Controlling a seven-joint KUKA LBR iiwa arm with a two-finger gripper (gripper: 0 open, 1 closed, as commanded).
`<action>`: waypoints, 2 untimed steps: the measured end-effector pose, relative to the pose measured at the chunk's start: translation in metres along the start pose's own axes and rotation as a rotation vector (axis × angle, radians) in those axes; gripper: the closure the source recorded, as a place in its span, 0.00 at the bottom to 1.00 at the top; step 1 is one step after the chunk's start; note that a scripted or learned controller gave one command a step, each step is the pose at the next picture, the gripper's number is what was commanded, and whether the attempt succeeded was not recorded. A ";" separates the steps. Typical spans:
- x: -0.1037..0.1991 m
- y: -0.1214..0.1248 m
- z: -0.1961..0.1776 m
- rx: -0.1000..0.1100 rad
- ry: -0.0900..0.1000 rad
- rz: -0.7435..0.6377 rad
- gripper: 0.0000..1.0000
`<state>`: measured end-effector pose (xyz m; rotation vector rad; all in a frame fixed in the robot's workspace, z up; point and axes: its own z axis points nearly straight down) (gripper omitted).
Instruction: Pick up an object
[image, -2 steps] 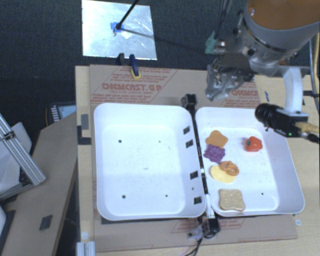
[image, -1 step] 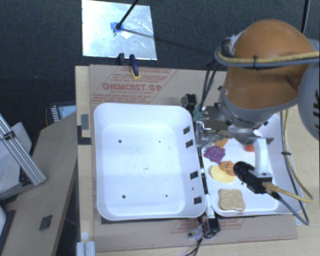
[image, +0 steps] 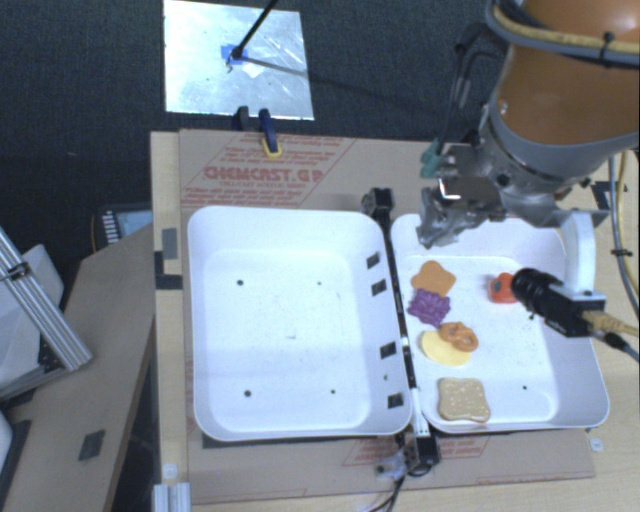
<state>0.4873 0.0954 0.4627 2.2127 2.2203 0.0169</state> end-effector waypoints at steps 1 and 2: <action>0.050 0.000 -0.045 0.006 0.001 -0.005 1.00; 0.123 0.000 -0.074 0.008 0.002 -0.008 1.00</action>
